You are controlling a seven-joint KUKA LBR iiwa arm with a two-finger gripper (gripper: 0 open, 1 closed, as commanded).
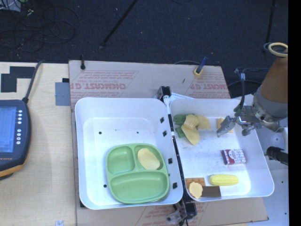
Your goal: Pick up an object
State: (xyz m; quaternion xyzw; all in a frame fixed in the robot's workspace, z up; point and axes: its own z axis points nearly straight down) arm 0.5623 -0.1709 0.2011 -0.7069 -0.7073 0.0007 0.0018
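My gripper (236, 127) hangs over the back right of the right bin (263, 173), open, with nothing between its fingers. A small yellow piece (219, 122) lies just left of the left fingertip (225, 126). Below the gripper lies a red-and-white packet (233, 156). A yellow corn cob (223, 179) rests near the bin's front. A heap of pale yellow pieces (194, 127) with a green item (179, 121) sits at the back left of this bin. In the front left corner a yellow chunk (195, 189) lies beside a brown block (210, 188).
The left bin (89, 126) holds a green divided plate (134, 185) with a yellow item (149, 159) in one compartment. A black divider (170, 140) runs between the bins. A handheld pendant (11, 133) lies on the bench at far left.
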